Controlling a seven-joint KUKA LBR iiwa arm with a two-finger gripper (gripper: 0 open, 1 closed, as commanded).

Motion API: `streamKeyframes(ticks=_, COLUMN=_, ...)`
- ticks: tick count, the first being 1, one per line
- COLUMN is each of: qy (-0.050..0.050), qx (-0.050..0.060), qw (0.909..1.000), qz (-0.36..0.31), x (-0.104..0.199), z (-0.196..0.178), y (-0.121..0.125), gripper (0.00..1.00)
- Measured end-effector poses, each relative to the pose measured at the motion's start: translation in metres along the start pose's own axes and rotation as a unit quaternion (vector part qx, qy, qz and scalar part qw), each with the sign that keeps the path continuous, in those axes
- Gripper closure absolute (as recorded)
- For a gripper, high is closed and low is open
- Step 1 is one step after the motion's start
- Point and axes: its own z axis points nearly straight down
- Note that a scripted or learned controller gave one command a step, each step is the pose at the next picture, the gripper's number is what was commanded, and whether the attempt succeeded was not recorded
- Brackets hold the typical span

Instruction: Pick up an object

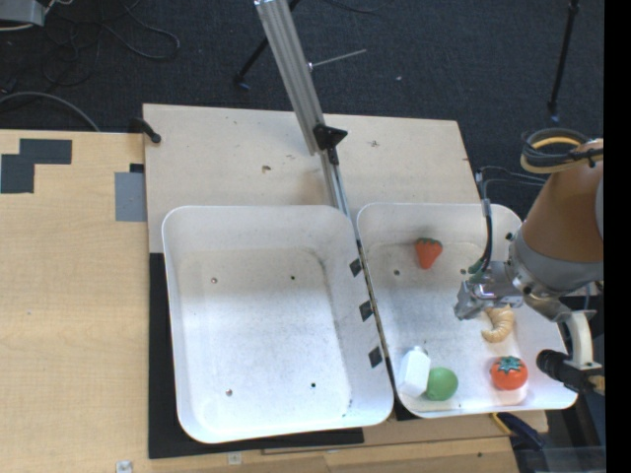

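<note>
Lying nearest the camera, along the front edge of the right bin (463, 408), are a white block (414, 370), a green ball (442, 383) touching it, and a small red tomato (509, 372) with a green top. Reaching in from the right, the arm (564, 227) is bending down over this bin, its orange band sitting above the grey wrist, and the hand (475, 299) is hovering low over the bin's middle. I cannot tell whether the hand is released or clenched; nothing is showing between its metal tips. Just beside the hand, toward the front, a pale, curved croissant-like piece (499, 325) is lying on the bin floor. Further back, a red strawberry (428, 252) with a green cap is resting apart from the rest. Both bins are looking like shallow white plastic with rounded corners; the left bin (187, 264) is showing a speckled floor. A ridged metal rail (296, 77) is slanting across the pale worktop (227, 156) behind them.
</note>
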Motion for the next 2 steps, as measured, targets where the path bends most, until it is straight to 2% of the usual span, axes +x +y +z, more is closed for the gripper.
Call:
streamKeyframes(ticks=1, qy=0.000, qx=0.001, qw=1.0000, qz=0.000, x=0.004, z=-0.047, y=-0.007, gripper=1.00)
streamKeyframes(ticks=2, qy=0.000, qx=0.001, qw=1.0000, qz=0.000, x=0.003, z=-0.077, y=-0.007, gripper=1.00)
